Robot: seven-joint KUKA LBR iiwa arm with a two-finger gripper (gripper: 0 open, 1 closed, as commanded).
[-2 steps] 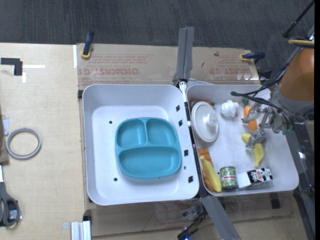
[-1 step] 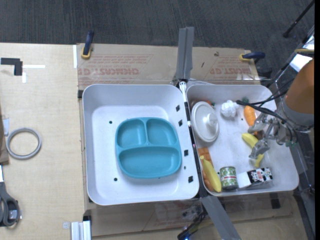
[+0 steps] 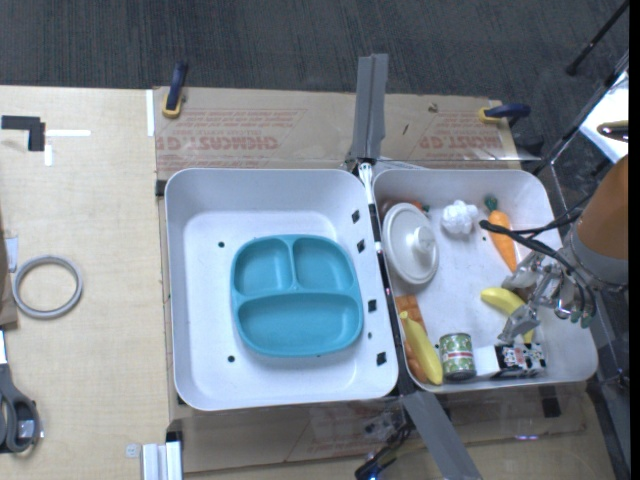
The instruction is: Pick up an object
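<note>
Camera view: two white bins are seen. A blue divided plate is held in the left bin. In the right bin are kept a white lid, a carrot, two bananas, a green can and a white ball. The gripper is poised beside the banana, its state not discernible. One tape roll is laid on the wooden bench.

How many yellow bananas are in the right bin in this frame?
2. One banana lies along the right bin's left wall, near the front, beside the green can. The other banana lies further right, just by the gripper. The arm may hide more.
</note>
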